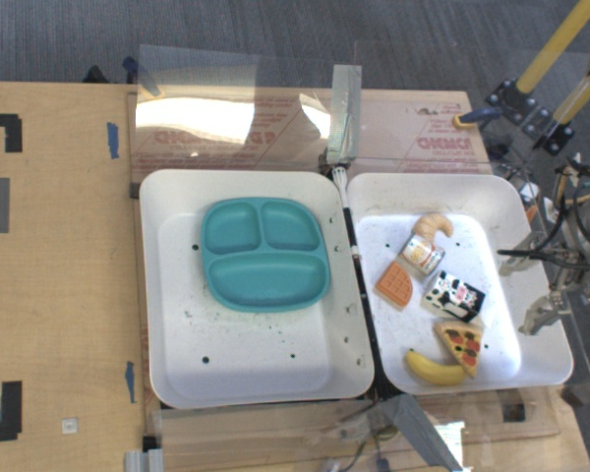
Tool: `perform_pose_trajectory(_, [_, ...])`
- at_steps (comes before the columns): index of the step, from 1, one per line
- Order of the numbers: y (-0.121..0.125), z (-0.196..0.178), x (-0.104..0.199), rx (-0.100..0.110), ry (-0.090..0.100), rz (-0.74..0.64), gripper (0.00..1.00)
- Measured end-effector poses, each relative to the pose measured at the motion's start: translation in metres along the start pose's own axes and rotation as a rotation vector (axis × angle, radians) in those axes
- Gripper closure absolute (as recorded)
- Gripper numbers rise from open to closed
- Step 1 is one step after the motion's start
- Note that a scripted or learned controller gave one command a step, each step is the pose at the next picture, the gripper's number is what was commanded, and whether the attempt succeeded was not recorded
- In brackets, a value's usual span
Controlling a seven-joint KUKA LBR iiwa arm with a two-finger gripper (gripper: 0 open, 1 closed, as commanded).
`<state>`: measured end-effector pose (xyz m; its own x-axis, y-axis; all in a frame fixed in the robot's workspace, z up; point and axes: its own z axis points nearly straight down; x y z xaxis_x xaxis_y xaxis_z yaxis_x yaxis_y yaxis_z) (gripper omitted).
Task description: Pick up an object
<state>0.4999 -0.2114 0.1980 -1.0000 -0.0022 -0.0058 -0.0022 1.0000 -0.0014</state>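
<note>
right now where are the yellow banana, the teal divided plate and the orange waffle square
yellow banana (435, 370): camera view, middle of its curved body, right bin.
teal divided plate (265, 276): camera view, floor of its large lower compartment, left bin.
orange waffle square (395, 286): camera view, centre of its gridded face, right bin.

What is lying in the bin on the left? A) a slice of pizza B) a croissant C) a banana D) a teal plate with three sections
D: the teal divided plate lies in the left bin, while the banana, the pizza slice and the croissant all lie in the right bin.
</note>
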Motion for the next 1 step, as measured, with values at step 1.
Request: perform_pose_trajectory(1, [0.0526, 0.0791, -0.0093, 0.015, -0.031, -0.341, 0.0])
